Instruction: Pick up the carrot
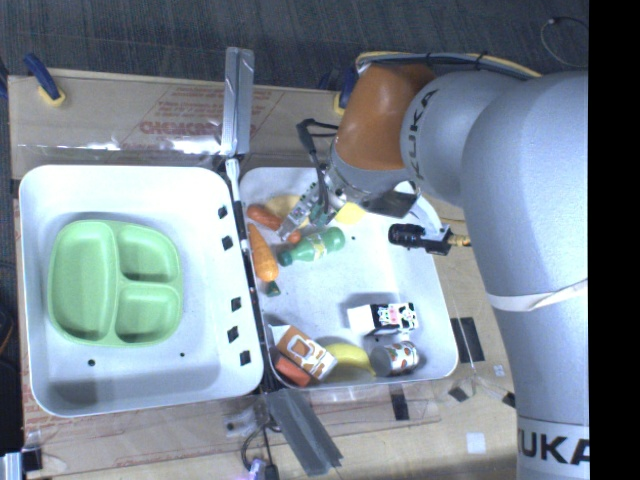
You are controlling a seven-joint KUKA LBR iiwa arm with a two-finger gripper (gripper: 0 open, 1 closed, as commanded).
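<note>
The hand [303,216] is hanging over the far-left part of the right bin [435,298], right down among the stuff there. I honestly can't tell whether it's apart or together, since the wrist is blocking the view. It's hovering just above a green bottle [314,246] that's lying on its side, and there's a yellowish piece [283,205] poking out just to the far side of the hand.

The carrot [262,254] is lying flat just left of the hand, not in its grip. It's sitting in the right bin, close along the left wall. Its long axis is running mostly far-to-near, with the near end leaning slightly right. The dark green stub is pointing toward the near side and the orange end is pointing far. A shorter orange piece [262,215] is lying just past its far end.

Further out, toward the near side of that bin, a white box with a cow print [385,316] is lying well apart from the carrot. Along the near wall an orange carton [303,353], a yellow banana-looking thing [346,352] and a little can [396,358] are bunching together.

The left bin [60,193] is holding a green divided plate [115,280].
</note>
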